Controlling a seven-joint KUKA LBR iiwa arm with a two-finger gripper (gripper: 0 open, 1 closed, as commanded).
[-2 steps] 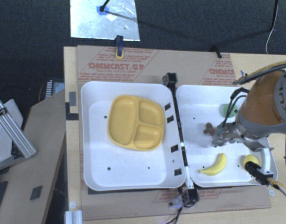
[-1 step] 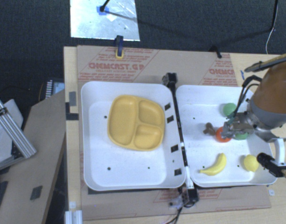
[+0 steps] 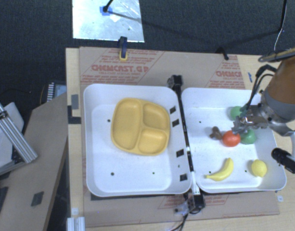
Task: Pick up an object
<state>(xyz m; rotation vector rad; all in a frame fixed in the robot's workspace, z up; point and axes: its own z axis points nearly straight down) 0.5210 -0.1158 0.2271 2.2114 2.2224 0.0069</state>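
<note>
Right bin (image 3: 200,109): pincer (image 3: 242,125) low over fruit cluster, finger state cannot tell; red tomato (image 3: 230,138) just beneath, likely pick target; banana (image 3: 222,170), lemon (image 3: 258,167) apart. Left bin (image 3: 96,129): yellow divided plate (image 3: 139,126)

"CHEMCAST GP" in red, repeated across the cardboard sheet (image 3: 137,64) under the bins.
</note>
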